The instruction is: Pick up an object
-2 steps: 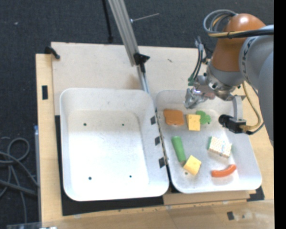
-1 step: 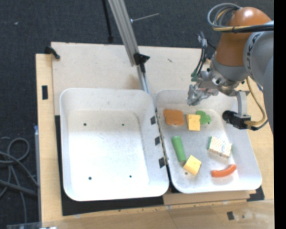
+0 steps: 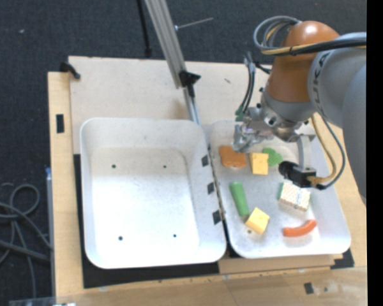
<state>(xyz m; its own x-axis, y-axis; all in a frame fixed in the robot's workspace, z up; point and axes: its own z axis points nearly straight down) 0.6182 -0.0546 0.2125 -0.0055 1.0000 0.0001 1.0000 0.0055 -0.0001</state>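
Note:
The right bin (image 3: 325, 234) holds several small objects: an orange-brown lump (image 3: 232, 157), a yellow block (image 3: 260, 164), a green cylinder (image 3: 239, 197), a second yellow block (image 3: 258, 220), a pale speckled block (image 3: 295, 196), a red-orange curved piece (image 3: 299, 229) and a bit of green (image 3: 272, 153) behind the yellow block. My gripper (image 3: 244, 139) hangs at the back of this bin, just above and right of the orange-brown lump. Nothing shows between its fingers.
The left bin (image 3: 96, 139) lies beside the right one. A metal post (image 3: 169, 40) slants up behind the two bins. A black clip (image 3: 296, 171) on the arm's cable hangs over the right bin. Cables lie on the floor at the left.

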